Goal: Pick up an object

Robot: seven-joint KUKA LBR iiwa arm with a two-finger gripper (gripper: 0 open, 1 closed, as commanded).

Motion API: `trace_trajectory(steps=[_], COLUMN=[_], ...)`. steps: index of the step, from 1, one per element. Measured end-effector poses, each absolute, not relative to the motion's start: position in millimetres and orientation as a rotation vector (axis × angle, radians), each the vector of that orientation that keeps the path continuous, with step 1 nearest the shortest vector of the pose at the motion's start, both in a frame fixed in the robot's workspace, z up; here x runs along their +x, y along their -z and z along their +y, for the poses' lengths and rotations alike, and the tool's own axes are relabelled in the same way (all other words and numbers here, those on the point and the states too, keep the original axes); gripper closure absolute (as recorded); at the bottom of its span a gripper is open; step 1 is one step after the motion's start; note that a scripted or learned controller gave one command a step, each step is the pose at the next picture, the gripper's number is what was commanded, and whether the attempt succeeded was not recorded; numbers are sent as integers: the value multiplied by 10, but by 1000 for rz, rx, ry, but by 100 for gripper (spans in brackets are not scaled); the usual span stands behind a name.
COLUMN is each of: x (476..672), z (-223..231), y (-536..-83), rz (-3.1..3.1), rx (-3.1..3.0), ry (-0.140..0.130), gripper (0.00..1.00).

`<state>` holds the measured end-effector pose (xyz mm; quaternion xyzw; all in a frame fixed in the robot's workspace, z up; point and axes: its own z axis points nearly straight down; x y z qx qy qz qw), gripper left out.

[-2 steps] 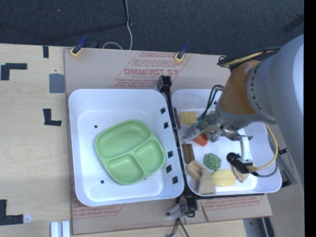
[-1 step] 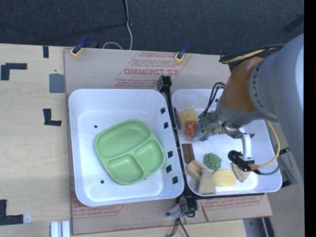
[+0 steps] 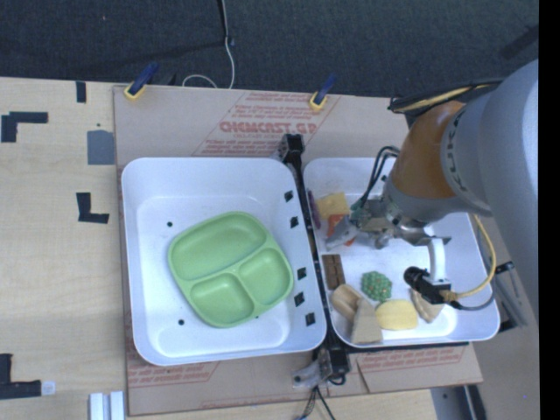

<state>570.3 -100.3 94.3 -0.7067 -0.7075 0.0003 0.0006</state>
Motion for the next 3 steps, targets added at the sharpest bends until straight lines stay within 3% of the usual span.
trace_trajectory(steps=[1, 2, 3], x=[6127, 6661, 6587], z=[-975, -1041, -981], y=[-837, -839, -840], rz=[-2225, -2222, -2221], rx=[-2219, -2213, -2221], ry=[1, -30, -4], gripper=[0, 0, 0])
